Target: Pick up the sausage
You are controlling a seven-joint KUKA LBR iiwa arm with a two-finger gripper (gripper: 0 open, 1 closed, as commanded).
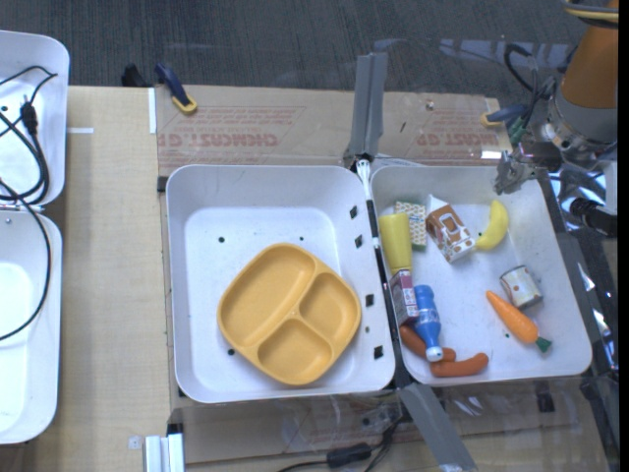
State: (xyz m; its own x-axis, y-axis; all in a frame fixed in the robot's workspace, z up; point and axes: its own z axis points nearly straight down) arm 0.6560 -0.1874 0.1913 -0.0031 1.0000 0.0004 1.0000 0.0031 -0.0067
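Down at the front wall of the right bin [570, 357]: sausage [459, 365], orange-red, lying flat, nothing gripping it. Touching its left end, a red piece [417, 340] tucked under a blue bottle [428, 320]. Just right, a carrot [513, 318] on a slant, and above that a small can [520, 286]. Farther back, a yellow bottle [395, 242], a small box [450, 232] and a banana [494, 224]. Over the bin's back right corner, well apart from the sausage, the gripper [513, 170]; open or closed, impossible to tell at this size. In the left bin [187, 264], a yellow divided plate [288, 313]. Under both bins, a pale wooden tabletop [108, 264], with a brown cardboard sheet [285, 136] flat behind them and a blue and yellow clamp [175, 88] at its far left corner. At the left edge, white tubs [29, 382] with black cables [25, 155] looped across. Beyond the tabletop, dark grey carpet [275, 18].
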